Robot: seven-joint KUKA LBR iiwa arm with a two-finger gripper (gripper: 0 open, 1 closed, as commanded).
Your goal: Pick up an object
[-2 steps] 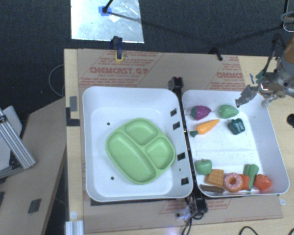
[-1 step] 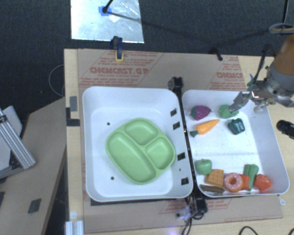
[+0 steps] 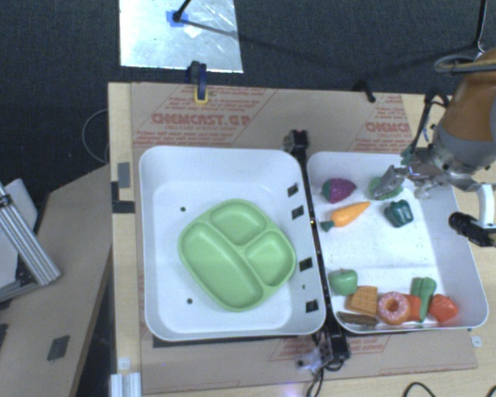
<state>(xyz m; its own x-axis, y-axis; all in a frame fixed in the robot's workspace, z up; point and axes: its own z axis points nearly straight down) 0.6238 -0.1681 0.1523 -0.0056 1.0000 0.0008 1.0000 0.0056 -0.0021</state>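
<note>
- Over in the right bin (image 3: 459,259), toy food sits in two bunches: a purple piece (image 3: 339,189), an orange carrot (image 3: 350,214) and a dark green pepper (image 3: 399,213) near the far end, then a waffle (image 3: 364,301), pink donut (image 3: 393,307) and a few more crowded into the near corner.
- Left bin (image 3: 161,222) just has a green divided plate (image 3: 236,255) lying flat in it.
- Gripper (image 3: 390,182) hangs over the far end of the right bin, close above the pepper and beside the purple piece. Its tip is a grey blur, so whether it's open or has anything is impossible to tell.
- Handling guess: all of it looks like light, hollow, hard plastic. Stiff, not fragile, but smooth and rounded, so it'd probably squirt out of a lazy pinch.
- The pepper looks like the closest candidate, with free space around it. Best bet is squeezing across its middle, not the tapered end.
- Carrot would want a grab across its thick half.
</note>
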